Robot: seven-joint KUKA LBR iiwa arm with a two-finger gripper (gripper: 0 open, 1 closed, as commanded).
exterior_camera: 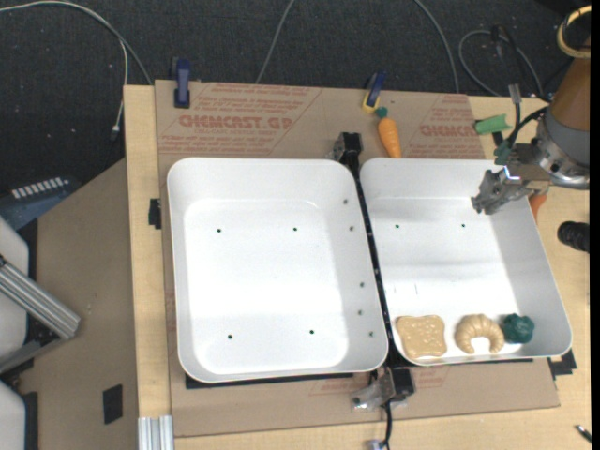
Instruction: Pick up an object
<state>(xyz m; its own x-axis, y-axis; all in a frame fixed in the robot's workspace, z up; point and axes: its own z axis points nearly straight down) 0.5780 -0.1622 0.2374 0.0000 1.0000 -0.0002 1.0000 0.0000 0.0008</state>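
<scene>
Hovers over the upper right of the shallow white right-hand bin (469,261): small grey two-finger hand (489,195), grip state impossible to tell. Clustered against the near wall, probably slid there: flat tan toast piece (420,336), beige croissant (479,333), dark green lump (517,326). Well apart from the hand, so a long reach needed.

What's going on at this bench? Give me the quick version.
A grey robot arm reaches in from the right, its gripper poised over the upper right part of the right bin. Nothing is visibly between its fingers. Three small items lie along that bin's near edge: a tan waffle-like piece, a croissant-shaped piece and a dark green object. A toy carrot lies on the board behind the bins. No pick has happened yet.
</scene>
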